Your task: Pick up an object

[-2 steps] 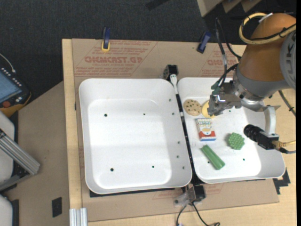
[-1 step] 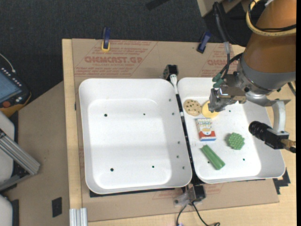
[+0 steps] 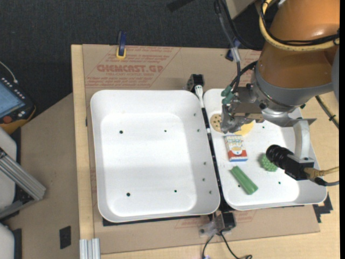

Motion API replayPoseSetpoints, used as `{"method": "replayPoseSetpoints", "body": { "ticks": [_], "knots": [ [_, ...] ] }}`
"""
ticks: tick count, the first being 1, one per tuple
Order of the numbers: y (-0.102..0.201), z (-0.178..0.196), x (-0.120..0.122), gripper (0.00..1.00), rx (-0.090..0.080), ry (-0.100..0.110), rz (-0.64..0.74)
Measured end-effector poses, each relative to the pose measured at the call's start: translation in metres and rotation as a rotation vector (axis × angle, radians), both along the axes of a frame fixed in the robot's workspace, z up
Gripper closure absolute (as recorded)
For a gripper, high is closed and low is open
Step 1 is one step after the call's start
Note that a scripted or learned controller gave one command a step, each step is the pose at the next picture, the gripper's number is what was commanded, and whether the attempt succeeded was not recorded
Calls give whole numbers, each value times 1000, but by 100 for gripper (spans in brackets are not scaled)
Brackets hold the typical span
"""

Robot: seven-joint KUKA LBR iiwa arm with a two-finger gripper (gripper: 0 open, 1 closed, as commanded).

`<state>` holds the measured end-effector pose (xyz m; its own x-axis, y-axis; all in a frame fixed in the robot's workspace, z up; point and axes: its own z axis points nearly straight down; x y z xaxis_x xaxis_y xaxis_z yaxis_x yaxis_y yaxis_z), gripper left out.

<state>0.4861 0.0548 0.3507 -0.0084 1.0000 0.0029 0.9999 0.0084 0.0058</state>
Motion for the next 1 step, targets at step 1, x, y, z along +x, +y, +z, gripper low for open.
{"method": "replayPoseSetpoints", "body": {
  "ticks": [1],
  "knots": [
    [24,34,-6,100,-1,0,-4]
  ]
}}
